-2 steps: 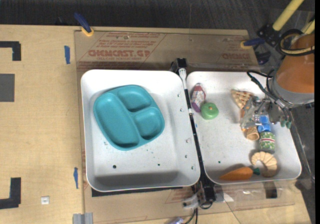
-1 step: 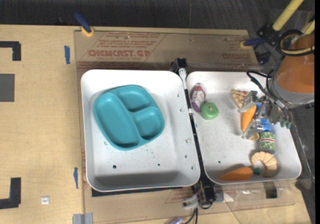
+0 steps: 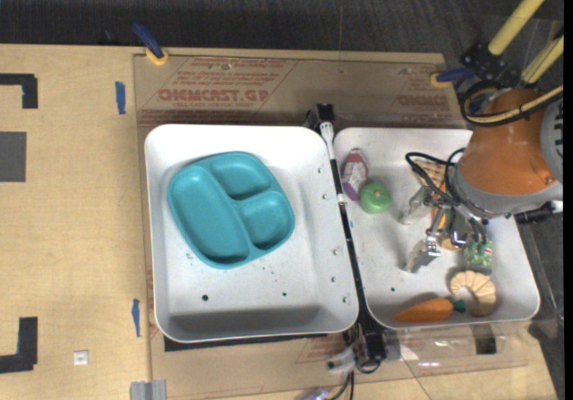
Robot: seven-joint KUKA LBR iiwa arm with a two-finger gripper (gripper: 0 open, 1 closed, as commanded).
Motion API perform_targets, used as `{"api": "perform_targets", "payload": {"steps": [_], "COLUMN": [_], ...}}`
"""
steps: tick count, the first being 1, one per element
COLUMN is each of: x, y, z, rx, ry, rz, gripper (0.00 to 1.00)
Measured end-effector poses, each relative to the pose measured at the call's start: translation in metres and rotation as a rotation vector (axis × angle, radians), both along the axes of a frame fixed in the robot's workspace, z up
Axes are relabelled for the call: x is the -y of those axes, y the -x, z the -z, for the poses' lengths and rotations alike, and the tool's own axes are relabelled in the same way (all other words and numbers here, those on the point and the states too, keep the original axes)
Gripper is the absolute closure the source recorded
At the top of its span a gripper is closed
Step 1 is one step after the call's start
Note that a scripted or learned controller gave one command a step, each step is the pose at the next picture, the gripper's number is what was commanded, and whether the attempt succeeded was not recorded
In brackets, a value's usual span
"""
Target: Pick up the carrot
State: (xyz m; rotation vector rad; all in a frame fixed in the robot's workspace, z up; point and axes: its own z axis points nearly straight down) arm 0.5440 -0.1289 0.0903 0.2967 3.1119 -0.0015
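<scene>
Approach step of a pick, judged from the layout: the gripper hangs inside the right bin, and nothing lies between its metal fingers, which stand a little apart, so the tool is released and grasps nothing.

The carrot lies flat on the bin floor below the gripper in this view, toward the near wall, with its orange body pointing left and its green stub toward the right. It is apart from the fingers, not touching them.

Just right of the carrot, touching or nearly touching its green end, sits a tan ridged item. A small green patterned piece lies right of the fingertips. Left of the gripper rests a green apple-like ball, and farther left, against the divider, a small white and purple bottle-like object.

The next move, as a judgement, calls for travel toward the near wall, a descent, and a turn of the wrist so the fingers straddle the carrot across its narrow width. The near wall and the tan neighbour leave little room, and a closing finger could nudge either.

Beyond the divider on the left, the left bin holds a teal compartment tray. Both bins rest on a brown cardboard sheet over a pale wooden bench.
</scene>
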Motion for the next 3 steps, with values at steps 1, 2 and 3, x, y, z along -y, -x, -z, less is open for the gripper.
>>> {"api": "perform_targets", "payload": {"steps": [1,2,3], "x": [0.059,0.052,0.052], "y": [0.025,-0.045,-0.048], "z": [0.000,0.001,-0.013], "rx": [-0.002,-0.001,0.012], "ry": [0.000,-0.003,0.000], "rz": [0.067,0.188,0.185], "gripper": [0.00,0.00,1.00]}}
